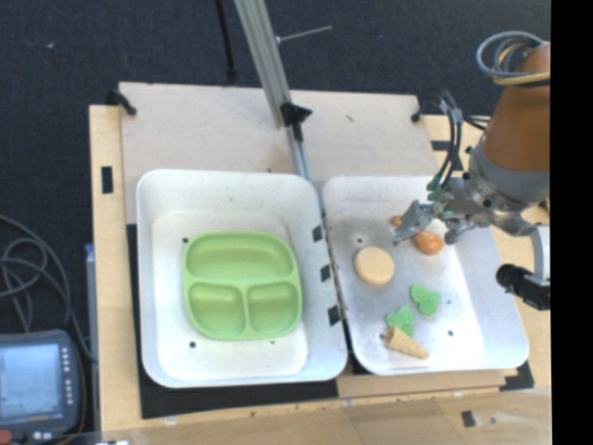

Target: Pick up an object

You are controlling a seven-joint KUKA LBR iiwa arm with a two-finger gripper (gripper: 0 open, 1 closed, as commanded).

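Evidently the risk lies in crowding: the claw (428, 222) is set low over the far part of the right bin (491, 336), with an orange ball (428, 243) just beside its fingers and a smaller orange piece (397, 221) at its left finger, so a closing grip could nudge the ball aside rather than trap it, and a round thing of that kind would be expected to roll toward the bin's wall. The claw's fingers appear spread apart, and nothing is seen held between them. A tan disc (374, 267) lies near the bin's middle, toward its left wall; two green pieces (424, 299) and a cone (406, 342) lie nearer the front edge, well apart from the claw, so they are unlikely to be disturbed. The left bin (157, 202) holds a green divided tray (243, 284). As to pose, the arm (519, 128) is brought in from the bench's right edge, its orange band upright above the wrist, the wrist being bent down and leftward so that the claw points into the right bin at a slant.
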